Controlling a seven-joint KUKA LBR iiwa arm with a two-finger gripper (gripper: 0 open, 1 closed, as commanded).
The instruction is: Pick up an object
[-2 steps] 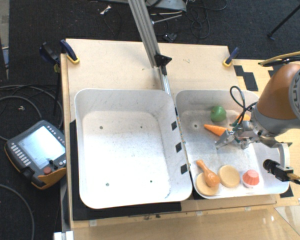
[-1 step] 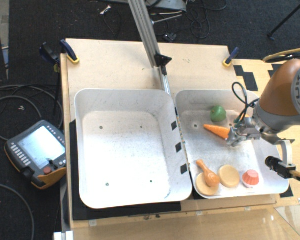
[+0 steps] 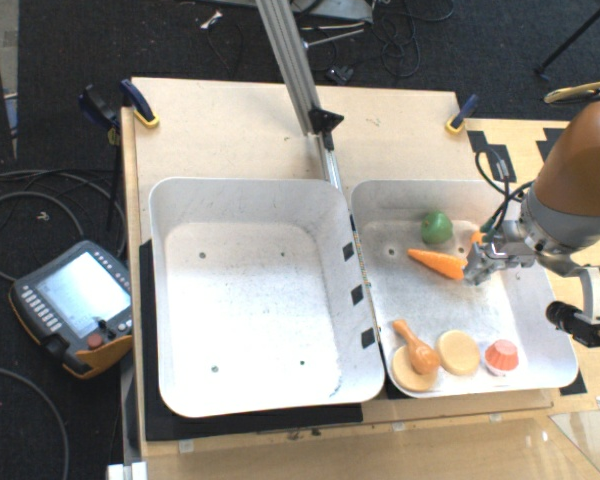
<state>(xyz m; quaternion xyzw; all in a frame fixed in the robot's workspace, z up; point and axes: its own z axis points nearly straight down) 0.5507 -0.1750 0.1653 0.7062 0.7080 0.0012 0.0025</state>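
There are two shallow white plastic bins side by side on a pale wooden bench (image 3: 240,128). The left bin (image 3: 180,208) is the bigger looking one. The right bin (image 3: 535,318) has toy food in it.

The grey robot arm with an orange band (image 3: 575,183) comes in from 3 o'clock and reaches into the right bin. Its small grey two-finger gripper (image 3: 477,265) is low in the bin, near the middle of it. It is right at the thick end of a long orange toy carrot (image 3: 436,262). The carrot lies flat, with its thin tip pointing to 9 o'clock. The gripper touches or almost touches the carrot's thick end, but it is too small and blurry to tell if it is open, closed or holding the carrot.

A round green toy ball (image 3: 437,228) sits just beside the carrot, at 12 o'clock from it. Three more toys lie in a row along the 6 o'clock edge of the right bin. At 9 o'clock in that row is a tan toy drumstick on a flat round piece (image 3: 415,353). In the middle is a flat tan round toy (image 3: 459,352). At 3 o'clock in the row is a small red and white round toy (image 3: 501,356).

A grey and orange hand controller with a screen (image 3: 75,308) lies on the dark floor, at 9 o'clock from the bench.
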